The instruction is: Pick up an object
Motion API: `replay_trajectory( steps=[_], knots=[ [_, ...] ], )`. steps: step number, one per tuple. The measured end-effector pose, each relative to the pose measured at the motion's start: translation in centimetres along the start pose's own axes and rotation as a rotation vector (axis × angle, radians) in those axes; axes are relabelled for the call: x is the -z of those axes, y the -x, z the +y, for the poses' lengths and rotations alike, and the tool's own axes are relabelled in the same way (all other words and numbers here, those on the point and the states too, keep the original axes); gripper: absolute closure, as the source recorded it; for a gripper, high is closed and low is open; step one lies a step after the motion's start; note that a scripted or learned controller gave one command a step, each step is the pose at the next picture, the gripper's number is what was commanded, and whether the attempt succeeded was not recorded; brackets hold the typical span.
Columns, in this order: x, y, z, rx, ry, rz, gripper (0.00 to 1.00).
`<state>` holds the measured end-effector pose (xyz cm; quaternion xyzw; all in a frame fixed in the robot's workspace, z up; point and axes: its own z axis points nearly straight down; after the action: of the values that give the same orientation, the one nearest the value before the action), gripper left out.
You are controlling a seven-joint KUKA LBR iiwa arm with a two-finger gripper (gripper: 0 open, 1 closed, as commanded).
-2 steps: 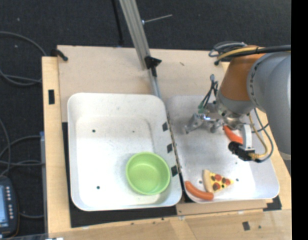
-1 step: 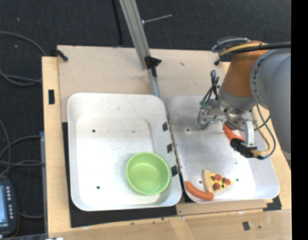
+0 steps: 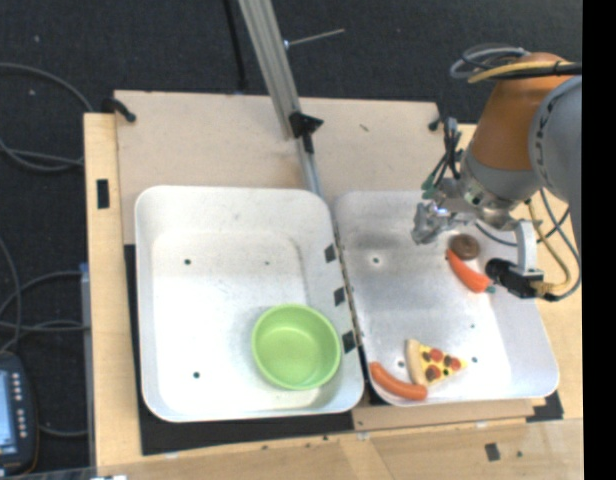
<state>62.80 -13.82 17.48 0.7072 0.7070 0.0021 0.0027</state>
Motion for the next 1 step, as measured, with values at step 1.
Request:
replay_trajectory(
  steps=[1],
  knots=[
    [4.19,0.08,0.17,0.003,-0.001,0.001,1.0]
  ],
)
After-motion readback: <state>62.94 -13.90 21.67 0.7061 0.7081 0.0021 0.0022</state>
